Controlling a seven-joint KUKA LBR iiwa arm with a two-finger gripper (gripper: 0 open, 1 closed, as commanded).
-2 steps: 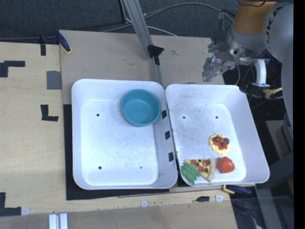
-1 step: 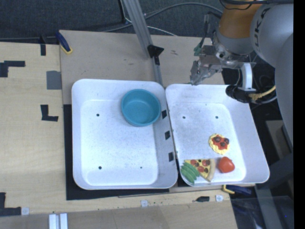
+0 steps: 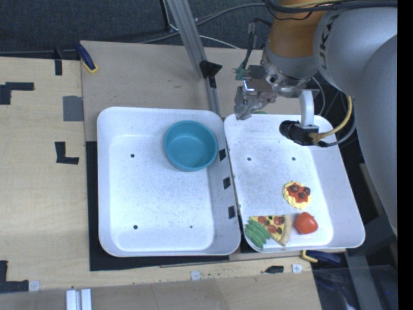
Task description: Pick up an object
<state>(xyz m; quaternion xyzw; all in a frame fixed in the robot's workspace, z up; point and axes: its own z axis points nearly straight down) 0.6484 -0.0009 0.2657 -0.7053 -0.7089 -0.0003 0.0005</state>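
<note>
Several small things could be picked up, and all of them lie loose in the bins. A round blue bowl point(image 3: 190, 145) sits upright in the left bin point(image 3: 122, 192), toward that bin's 1 o'clock corner, its rim a shade lighter than its inside. The other pieces are gathered at about 5 o'clock in the right bin point(image 3: 271, 154): a toy pizza slice point(image 3: 276, 227) with yellow cheese and red dots, its tip pointing to 5 o'clock; a green toy vegetable point(image 3: 255, 232), ridged like a pod, touching the slice at its 9 o'clock side; a red toy tomato point(image 3: 306, 223) just beside the slice at 3 o'clock; and a small yellow round piece with red and dark toppings point(image 3: 297, 194) near the tomato at 11 o'clock, apart from it.

The arm comes in from 2 o'clock — its grey body fills the upper right, with the orange band point(image 3: 293, 18) above the wrist. The gripper point(image 3: 245, 110) hangs over the 12 o'clock rim of the right bin, close to the seam between the two bins, pointing downward and a little toward 7 o'clock. It is well apart from the toy food and from the bowl. Nothing shows between its fingers, though the tips are too small and blurred to tell how far apart they stand.
</note>
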